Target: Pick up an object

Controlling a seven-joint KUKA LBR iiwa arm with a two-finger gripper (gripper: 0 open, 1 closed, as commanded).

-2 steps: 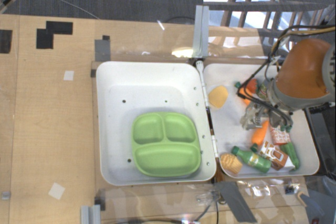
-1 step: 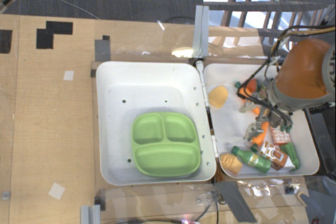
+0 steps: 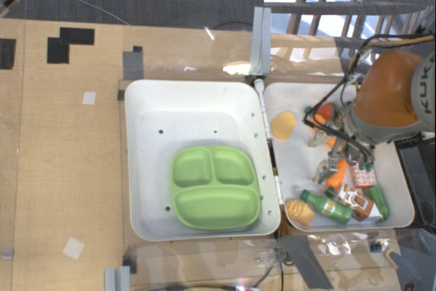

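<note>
**Arm low over the right bin's toy food**

The grey arm [image 3: 392, 95] reaches in from the right, its broad orange band bulging above the wrist, and bends down into the right bin [image 3: 289, 99]. The gripper [image 3: 332, 163] hangs low among the cluttered items near the middle of that bin, just above an orange carrot-shaped piece [image 3: 336, 177]; whether it is released or clenched, I cannot tell, since cables and metal parts blur together there. Black cables [image 3: 354, 61] loop from the wrist up toward the bin's far rim. On the arm's grey shell at the frame's right edge, part of a dark letter "K" can be read.

The objects to pick lie in the right bin. A smooth, rounded yellow-tan piece [image 3: 283, 125] sits apart near the left wall. Along the near edge lies a green plastic bottle [image 3: 327, 207] on its side, touching a bumpy tan bread-like piece [image 3: 300, 212]. Beside them are a small packet with a red-and-white label [image 3: 364, 178], writing too small to read, and a dark green elongated piece [image 3: 379, 202].

The left bin [image 3: 157, 105] is smooth white plastic and holds a matte light-green divided plate [image 3: 216, 187] with three compartments. Both bins rest on a pale wooden surface [image 3: 61, 167] marked with black squares [image 3: 68, 43].
</note>
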